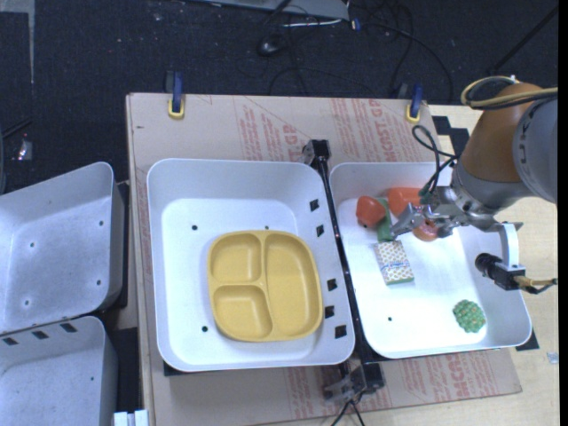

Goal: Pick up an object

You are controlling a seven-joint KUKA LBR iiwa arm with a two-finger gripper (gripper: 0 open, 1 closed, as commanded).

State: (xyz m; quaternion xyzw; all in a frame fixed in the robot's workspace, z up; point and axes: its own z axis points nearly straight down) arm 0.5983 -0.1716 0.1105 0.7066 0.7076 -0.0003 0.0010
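Two white bins sit on the bench; my gripper [415,221] hangs at twelve o'clock in the right bin [497,327], among red-orange toys [371,209]. I cannot tell its state. A patterned packet [394,263] lies just below, a green ball [469,316] at five o'clock.
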